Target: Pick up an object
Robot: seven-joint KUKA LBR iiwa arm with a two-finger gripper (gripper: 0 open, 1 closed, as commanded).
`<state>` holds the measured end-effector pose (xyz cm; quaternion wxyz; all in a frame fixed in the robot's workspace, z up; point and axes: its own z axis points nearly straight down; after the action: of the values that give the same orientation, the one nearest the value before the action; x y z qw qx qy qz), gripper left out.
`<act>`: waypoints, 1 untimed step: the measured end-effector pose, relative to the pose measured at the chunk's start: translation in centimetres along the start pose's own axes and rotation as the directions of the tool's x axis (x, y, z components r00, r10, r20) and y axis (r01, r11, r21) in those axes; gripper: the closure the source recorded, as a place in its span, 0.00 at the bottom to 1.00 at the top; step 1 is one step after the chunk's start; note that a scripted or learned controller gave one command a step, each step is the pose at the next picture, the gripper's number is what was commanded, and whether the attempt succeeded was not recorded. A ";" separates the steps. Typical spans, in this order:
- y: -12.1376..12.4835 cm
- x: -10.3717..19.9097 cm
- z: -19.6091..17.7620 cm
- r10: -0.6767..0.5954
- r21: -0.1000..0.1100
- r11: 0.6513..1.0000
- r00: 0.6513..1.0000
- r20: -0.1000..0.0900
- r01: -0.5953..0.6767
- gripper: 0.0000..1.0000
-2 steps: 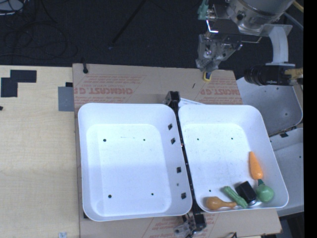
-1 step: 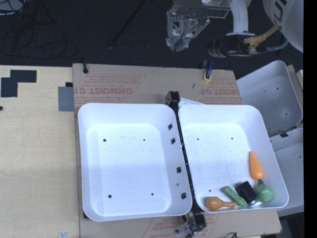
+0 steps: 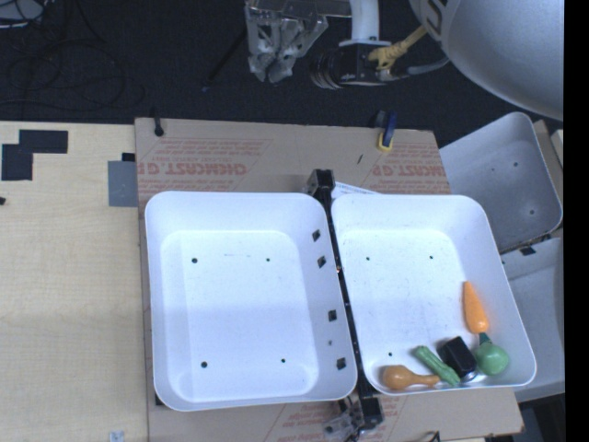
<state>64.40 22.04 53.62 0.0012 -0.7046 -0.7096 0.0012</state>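
Gripper (image 3: 276, 58) hung high behind the bins; grip state could not be told. Best target: carrot (image 3: 475, 308), lying apart in right bin (image 3: 405, 210); approach from directly above.

smooth glossy white plastic bins (image 3: 405, 212) on matt cardboard (image 3: 276, 159)

A small orange carrot-shaped toy (image 3: 475, 308) was laid by the right wall of the right white bin (image 3: 405, 219). Near the front corner, a green stick (image 3: 435, 364), a black block (image 3: 457, 357), a green ball (image 3: 492, 358) and an orange pear-shaped toy (image 3: 406, 377) were bunched together.
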 end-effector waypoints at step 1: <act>-0.1 -7.3 -0.1 0.013 0.002 1.000 1.000 0.003 -0.013 1.00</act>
<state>64.40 14.69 53.73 0.0009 -0.7090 -0.7052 0.0030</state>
